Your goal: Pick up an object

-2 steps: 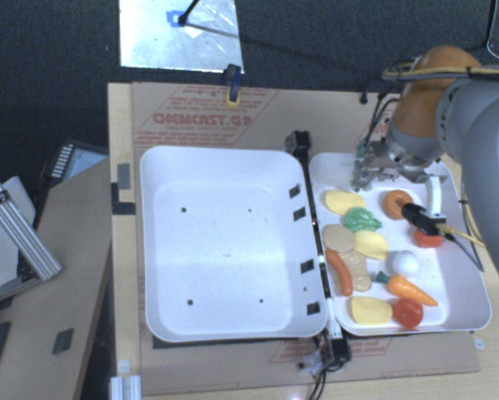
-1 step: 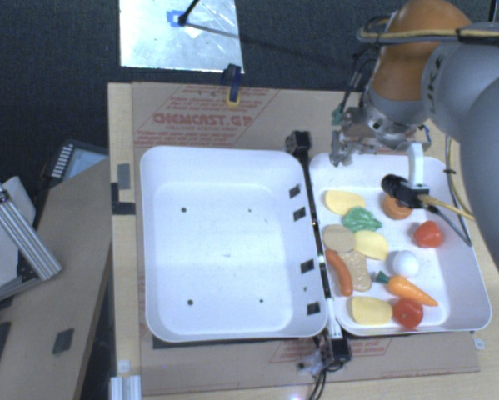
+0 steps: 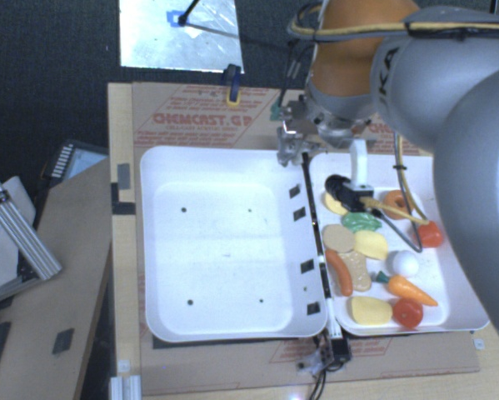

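Observation:
The right bin [image 3: 461, 302] holds several toy foods. Among them are a green leafy piece [image 3: 361, 221], a tan round slice [image 3: 339, 238], a white egg [image 3: 406, 263], an orange carrot [image 3: 411, 289], a red tomato [image 3: 407, 313] and a yellow wedge [image 3: 370, 310]. My gripper [image 3: 292, 147] hangs over the far end of the divider between the two bins, up and to the left of the food pile. Nothing shows held in it. The arm's big grey body covers the right bin's far right side.
The left bin [image 3: 220, 244] shows its bare white floor. A row of black clips [image 3: 303, 240] runs down the divider. A yellow and blue clamp [image 3: 232, 86] sits on the cardboard behind the bins, below a shiny sheet [image 3: 178, 23].

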### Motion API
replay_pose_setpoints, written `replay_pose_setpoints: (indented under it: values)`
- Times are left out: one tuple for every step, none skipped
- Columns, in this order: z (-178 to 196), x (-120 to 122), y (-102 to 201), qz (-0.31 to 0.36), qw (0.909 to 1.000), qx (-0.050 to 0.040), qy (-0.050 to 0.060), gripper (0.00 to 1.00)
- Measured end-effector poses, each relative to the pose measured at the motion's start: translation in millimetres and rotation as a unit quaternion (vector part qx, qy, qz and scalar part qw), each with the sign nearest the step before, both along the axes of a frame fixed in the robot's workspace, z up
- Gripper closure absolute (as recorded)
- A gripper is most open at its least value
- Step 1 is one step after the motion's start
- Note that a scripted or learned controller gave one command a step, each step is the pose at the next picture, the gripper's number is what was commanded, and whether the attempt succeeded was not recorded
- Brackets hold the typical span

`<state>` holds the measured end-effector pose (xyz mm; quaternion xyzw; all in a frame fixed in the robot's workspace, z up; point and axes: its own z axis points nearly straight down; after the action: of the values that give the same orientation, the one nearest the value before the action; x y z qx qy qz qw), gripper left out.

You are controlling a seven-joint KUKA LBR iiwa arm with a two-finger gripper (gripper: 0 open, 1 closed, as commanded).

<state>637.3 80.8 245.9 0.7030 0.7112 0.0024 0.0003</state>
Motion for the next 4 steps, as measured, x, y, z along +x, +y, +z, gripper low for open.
replay_pose_setpoints:
  values:
    - [-29.8,12.7,94.2,0.0,1.0,0.0003,0.001,1.0]
    - [-21.7,31.8,147.2,-0.002,1.0,0.0003,0.0,1.0]
    - [-0.2,31.6,153.9,-0.003,1.0,-0.0005,0.0,1.0]
    - [46.3,31.8,153.3,-0.003,1.0,-0.0003,0.0,1.0]
